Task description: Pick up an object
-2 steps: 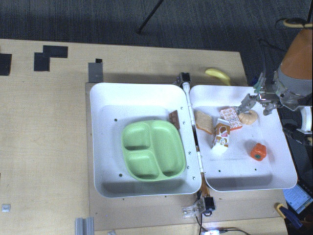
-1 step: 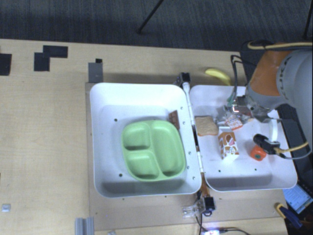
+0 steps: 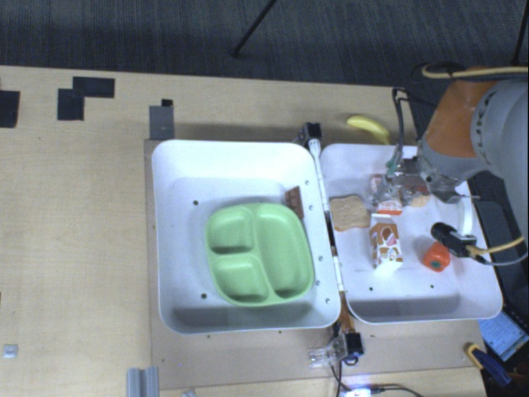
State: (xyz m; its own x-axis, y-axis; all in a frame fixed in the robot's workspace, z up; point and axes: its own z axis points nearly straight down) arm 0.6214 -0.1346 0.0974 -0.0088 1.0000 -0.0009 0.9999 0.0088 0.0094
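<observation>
Carton (image 3: 385, 243) brown-white, print unreadable, right bin (image 3: 413, 304), jaws (image 3: 395, 182) above

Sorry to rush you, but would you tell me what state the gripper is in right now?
Gripper: low in the right white bin, over small items; open or shut cannot be told.

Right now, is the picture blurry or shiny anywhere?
Camera view: the end effector looks soft and smeared, so small parts are hard to tell; the white bins are brightly lit, with soft grey shadow along their near walls; the green tray looks fairly sharp.
</observation>
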